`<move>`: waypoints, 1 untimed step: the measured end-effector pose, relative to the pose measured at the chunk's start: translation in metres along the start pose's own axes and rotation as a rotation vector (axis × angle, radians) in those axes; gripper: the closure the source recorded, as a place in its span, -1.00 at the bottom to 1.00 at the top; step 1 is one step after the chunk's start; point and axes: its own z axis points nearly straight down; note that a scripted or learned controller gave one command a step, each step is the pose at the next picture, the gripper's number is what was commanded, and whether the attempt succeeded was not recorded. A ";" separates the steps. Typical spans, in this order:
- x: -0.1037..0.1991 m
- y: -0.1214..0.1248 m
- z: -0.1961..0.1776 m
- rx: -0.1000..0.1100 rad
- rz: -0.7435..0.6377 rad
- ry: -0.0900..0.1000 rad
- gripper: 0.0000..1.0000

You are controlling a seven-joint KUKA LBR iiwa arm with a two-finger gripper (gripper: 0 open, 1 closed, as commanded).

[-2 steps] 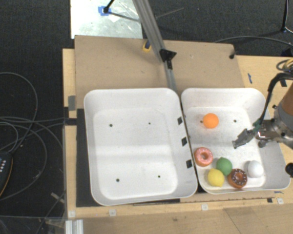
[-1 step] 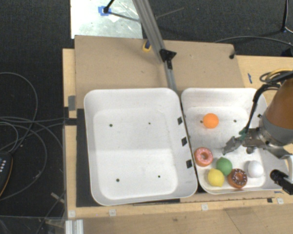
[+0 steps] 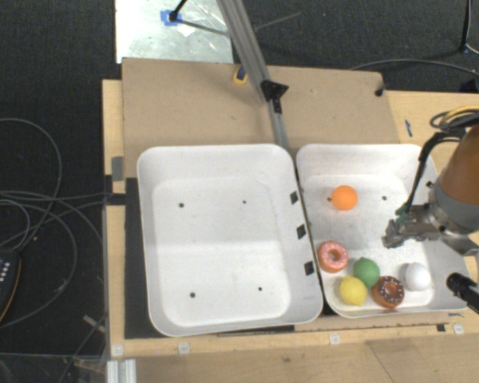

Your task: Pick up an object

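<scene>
The right bin (image 3: 367, 159) holds several small toys. An orange ball (image 3: 344, 198) lies alone near its middle. Along the front edge are a pink donut (image 3: 333, 256), a green ball (image 3: 367, 271), a yellow lemon (image 3: 353, 291), a chocolate donut (image 3: 389, 292) and a white egg (image 3: 417, 277). My gripper (image 3: 397, 234) hangs over the right part of this bin, right of the orange ball and just above the white egg in the picture. Nothing shows in its grasp.
The left bin (image 3: 215, 162) sits beside the right one, joined by black clips (image 3: 301, 231). A grey camera pole (image 3: 251, 50) slants across the back. The arm's orange band (image 3: 473, 170) overhangs the right bin's right rim.
</scene>
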 end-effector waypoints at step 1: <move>0.002 0.003 -0.064 -0.006 -0.005 -0.002 1.00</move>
